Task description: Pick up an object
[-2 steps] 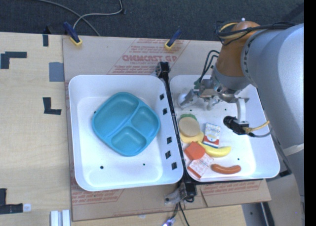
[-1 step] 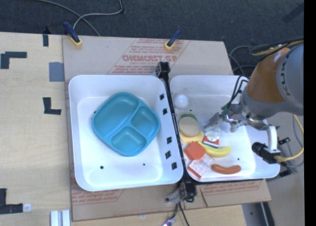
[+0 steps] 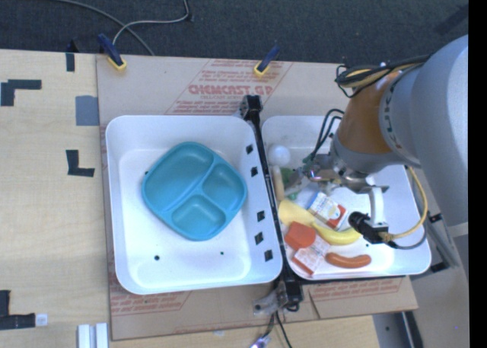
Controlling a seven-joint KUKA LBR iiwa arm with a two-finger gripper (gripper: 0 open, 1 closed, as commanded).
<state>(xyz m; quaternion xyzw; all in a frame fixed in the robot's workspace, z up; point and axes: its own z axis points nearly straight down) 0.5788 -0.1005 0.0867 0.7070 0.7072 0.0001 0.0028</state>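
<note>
The right bin (image 3: 417, 266) holds a pile of small items. Among them are a white ball (image 3: 280, 155), a yellow banana (image 3: 320, 226), a red round piece (image 3: 300, 235), a brown sausage (image 3: 348, 260), a small white, red and blue carton (image 3: 328, 208) and a red-and-white packet (image 3: 307, 261). My gripper (image 3: 314, 174) reaches down into the upper middle of this bin, just above the carton and to the right of the ball. The grey wrist and the orange band hide most of it. I see nothing held in it.
The left bin (image 3: 129, 263) holds a blue divided plate (image 3: 195, 189). A black divider (image 3: 262, 186) runs between the bins. A yellow cable (image 3: 415, 228) and a black connector (image 3: 364, 226) hang over the right bin's right side. Two blue-and-yellow clamps (image 3: 112, 51) grip the cardboard's far edge.
</note>
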